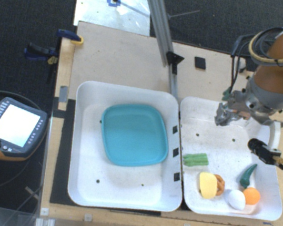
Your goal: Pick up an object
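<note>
The right bin (234,131) holds six small things clustered in its near half: one green ridged piece (196,159), one yellow block (207,184), one brown item (219,184) touching it, one white egg (236,199), one orange ball (251,196) and one dark green pepper (247,175). The gripper (223,116) hangs over the bin's far part, carrying nothing. The left bin (86,143) holds one teal plate (134,134). Both bins sit on a tan board (124,54); one pendant (10,128) lies on dark carpet.
</note>
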`<action>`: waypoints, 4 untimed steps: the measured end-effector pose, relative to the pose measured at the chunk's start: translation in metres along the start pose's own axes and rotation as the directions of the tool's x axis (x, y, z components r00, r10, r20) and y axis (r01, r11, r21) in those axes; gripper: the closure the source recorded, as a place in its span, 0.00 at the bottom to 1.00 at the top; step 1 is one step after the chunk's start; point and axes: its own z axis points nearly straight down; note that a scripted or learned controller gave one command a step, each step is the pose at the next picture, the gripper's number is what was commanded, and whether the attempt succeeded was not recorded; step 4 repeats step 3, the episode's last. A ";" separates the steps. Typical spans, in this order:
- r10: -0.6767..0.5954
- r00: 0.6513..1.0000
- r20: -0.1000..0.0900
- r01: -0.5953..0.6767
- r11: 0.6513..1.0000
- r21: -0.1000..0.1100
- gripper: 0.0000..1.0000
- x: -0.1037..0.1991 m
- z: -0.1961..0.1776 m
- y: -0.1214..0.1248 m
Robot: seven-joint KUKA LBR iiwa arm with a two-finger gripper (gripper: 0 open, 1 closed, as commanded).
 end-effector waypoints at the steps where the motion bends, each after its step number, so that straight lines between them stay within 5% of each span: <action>1: 0.000 1.000 0.000 0.000 1.000 0.001 1.00 0.038 -0.001 -0.017; 3: -0.001 1.000 -0.001 0.001 1.000 0.000 1.00 0.139 -0.012 -0.048; 4: -0.001 1.000 -0.001 0.001 1.000 0.000 1.00 0.139 -0.012 -0.048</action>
